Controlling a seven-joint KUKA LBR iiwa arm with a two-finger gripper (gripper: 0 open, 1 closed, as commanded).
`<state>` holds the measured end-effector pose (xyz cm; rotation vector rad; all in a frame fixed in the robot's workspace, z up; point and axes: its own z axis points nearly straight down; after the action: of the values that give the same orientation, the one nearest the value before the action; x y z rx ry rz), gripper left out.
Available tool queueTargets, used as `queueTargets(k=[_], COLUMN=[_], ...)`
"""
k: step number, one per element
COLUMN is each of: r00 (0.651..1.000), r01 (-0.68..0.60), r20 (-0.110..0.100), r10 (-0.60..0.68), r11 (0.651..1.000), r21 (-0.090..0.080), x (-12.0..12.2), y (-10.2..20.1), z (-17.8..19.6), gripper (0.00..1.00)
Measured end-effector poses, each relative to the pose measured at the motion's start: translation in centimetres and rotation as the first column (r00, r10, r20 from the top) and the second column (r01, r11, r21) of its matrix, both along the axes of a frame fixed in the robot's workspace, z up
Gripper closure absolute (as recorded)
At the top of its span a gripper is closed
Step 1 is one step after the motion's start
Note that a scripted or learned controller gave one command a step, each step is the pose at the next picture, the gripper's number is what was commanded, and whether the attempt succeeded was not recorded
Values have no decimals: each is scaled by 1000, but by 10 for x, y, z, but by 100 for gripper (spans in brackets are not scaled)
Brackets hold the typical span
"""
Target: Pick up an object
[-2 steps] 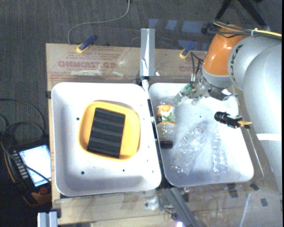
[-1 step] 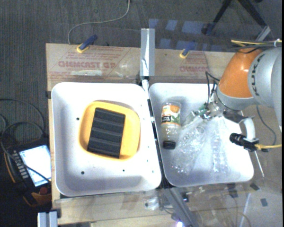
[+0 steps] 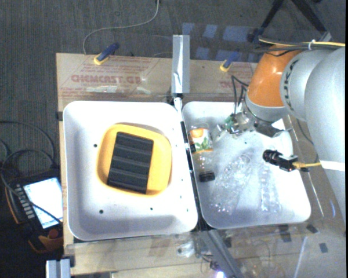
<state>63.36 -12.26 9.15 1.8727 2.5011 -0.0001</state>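
clear plastic bottles [image 3: 235,181] lie flat in the right bin [image 3: 301,213], beside a small orange-labelled bottle [image 3: 200,149] against the divider wall. the yellow tray with a black insert [image 3: 134,158] fills the left bin [image 3: 81,213], out of your way. the gripper [image 3: 236,122] hangs over the right bin's far edge; you cannot tell its opening, and nothing shows held.
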Motion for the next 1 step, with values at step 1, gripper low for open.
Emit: queueTargets(k=[1], r00=[996], r01=[85], r20=[-3], r10=[-85], r11=[996], r21=[-1], x=[33], y=[3], z=[-1], gripper=[0])
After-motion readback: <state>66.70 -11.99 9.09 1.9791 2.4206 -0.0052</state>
